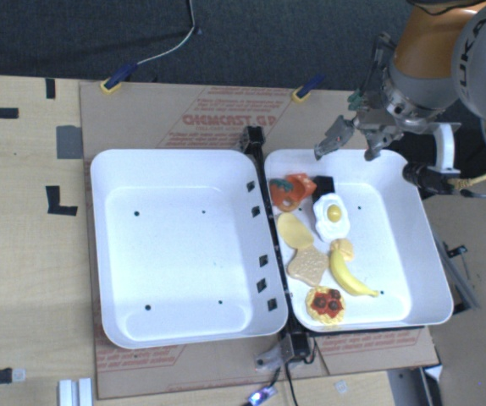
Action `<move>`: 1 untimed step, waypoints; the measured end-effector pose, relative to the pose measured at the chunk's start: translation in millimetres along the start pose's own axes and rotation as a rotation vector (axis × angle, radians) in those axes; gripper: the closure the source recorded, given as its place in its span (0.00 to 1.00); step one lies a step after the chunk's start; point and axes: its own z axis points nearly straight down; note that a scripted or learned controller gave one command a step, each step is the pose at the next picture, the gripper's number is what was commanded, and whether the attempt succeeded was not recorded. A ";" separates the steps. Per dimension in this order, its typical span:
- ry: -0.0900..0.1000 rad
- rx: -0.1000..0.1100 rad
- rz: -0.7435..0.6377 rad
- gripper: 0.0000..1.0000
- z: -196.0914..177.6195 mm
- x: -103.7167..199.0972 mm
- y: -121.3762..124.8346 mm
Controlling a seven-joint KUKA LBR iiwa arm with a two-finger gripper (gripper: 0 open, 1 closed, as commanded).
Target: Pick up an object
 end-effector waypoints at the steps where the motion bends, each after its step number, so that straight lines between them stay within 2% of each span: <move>1: 0.000 0.011 0.000 0.00 128.4 -1.1 20.3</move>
